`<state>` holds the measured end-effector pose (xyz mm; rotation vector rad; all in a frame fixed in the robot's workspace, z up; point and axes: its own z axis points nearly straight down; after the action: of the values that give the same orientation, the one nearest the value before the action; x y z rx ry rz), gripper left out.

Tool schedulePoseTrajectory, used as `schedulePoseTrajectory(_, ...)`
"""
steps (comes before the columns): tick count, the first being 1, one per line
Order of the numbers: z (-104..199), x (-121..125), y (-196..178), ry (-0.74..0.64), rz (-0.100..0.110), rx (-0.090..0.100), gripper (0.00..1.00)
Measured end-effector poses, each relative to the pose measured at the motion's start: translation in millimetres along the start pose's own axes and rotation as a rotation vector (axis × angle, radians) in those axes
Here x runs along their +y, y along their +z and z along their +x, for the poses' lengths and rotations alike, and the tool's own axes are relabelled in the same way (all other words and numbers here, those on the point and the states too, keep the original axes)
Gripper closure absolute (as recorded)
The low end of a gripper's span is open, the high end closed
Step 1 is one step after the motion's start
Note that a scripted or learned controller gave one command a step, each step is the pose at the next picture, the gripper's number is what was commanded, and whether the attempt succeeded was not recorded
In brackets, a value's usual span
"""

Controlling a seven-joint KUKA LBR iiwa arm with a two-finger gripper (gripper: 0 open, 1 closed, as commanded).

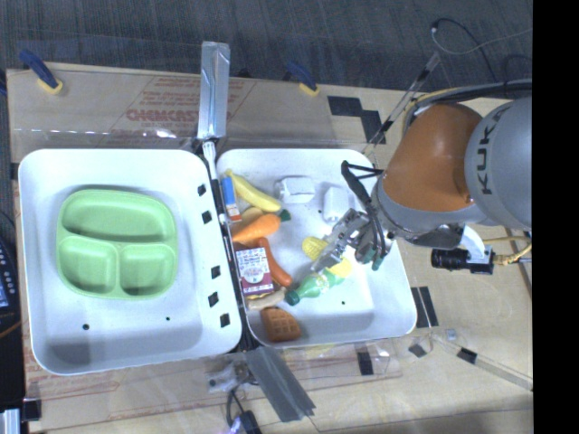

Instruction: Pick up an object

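My gripper point(351, 240) hangs low over the right side of the right bin point(394, 304), below the arm's orange band. Right beside its left edge lies a small yellow corn-like piece point(316, 246). A green bottle point(312, 287) rests just below and to the left of it. Further left are an orange carrot point(256, 228), a yellow banana point(249, 193) and a red carton point(254, 270). A brown bread piece point(279, 324) sits at the bin's near edge. I see nothing lifted clear of the bin floor.
Two white items point(297, 188) point(333, 202) lie at the far side of the right bin. The left bin point(36, 269) holds a green compartment tray point(116, 242). A grey divider point(214, 89) stands between the bins at the back. Cables run at the upper right.
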<state>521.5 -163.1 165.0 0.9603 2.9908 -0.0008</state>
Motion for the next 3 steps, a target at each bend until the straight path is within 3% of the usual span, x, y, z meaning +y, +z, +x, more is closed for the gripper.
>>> schedulePoseTrajectory(1, 0, 0, 0, 0.000, 0.000, 0.000, 0.00)
schedulePoseTrajectory(2, 4, 40, 69, -0.169, 0.000, -0.004, 0.00)
schedulePoseTrajectory(3, -50, 94, 67, -0.303, 0.005, -0.013, 0.00)
